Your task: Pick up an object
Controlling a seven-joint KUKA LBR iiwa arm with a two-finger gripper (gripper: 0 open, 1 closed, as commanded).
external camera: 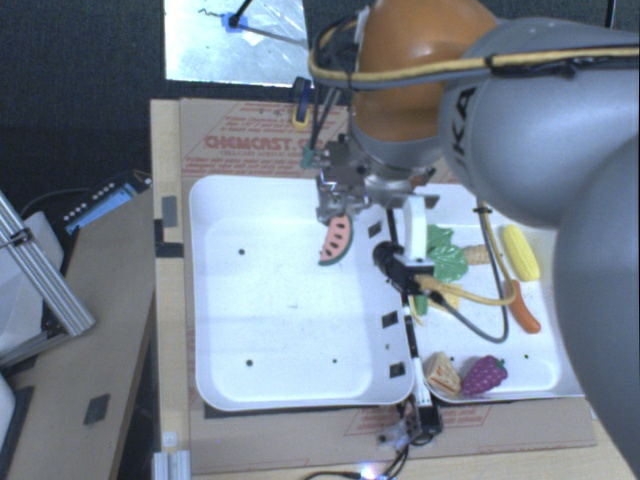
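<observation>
I see the gripper (335,211) over the left bin (250,368), near its far right corner, fingers closed on the top of a watermelon slice (337,240) that hangs below them. In the right bin (545,373) lie a corn cob (520,253), a green leafy piece (447,258), a carrot (524,313) and grapes (484,374).
</observation>
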